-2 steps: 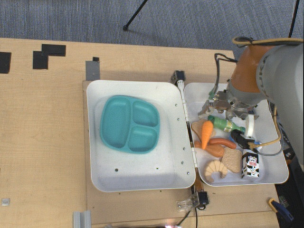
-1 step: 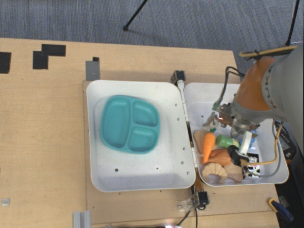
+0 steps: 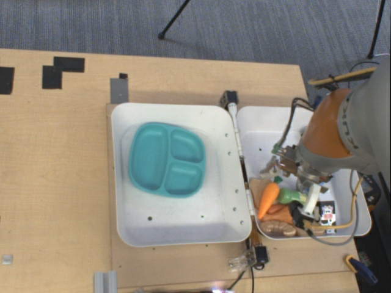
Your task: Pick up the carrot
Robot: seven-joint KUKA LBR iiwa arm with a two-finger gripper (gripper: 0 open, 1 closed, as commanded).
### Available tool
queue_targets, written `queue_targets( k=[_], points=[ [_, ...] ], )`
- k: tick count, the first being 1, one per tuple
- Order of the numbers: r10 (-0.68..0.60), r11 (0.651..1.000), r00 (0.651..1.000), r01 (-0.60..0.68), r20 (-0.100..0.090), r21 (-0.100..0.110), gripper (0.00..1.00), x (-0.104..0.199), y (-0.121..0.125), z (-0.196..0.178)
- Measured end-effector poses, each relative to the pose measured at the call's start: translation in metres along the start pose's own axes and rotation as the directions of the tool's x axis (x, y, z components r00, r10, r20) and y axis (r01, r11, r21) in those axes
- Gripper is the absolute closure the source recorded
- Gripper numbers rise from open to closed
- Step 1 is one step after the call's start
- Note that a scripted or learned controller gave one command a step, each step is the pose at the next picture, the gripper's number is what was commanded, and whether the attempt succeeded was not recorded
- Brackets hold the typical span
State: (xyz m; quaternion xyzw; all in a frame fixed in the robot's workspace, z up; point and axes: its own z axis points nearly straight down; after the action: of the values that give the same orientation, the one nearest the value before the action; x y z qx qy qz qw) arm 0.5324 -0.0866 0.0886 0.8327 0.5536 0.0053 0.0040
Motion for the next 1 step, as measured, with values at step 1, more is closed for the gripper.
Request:
queue_targets(
  k=[1],
  points=[
    [0.304,0.953,0.953,-0.304,-0.004,-0.005,0.00,-0.0184,-0.0329,-0.0007]
  ],
)
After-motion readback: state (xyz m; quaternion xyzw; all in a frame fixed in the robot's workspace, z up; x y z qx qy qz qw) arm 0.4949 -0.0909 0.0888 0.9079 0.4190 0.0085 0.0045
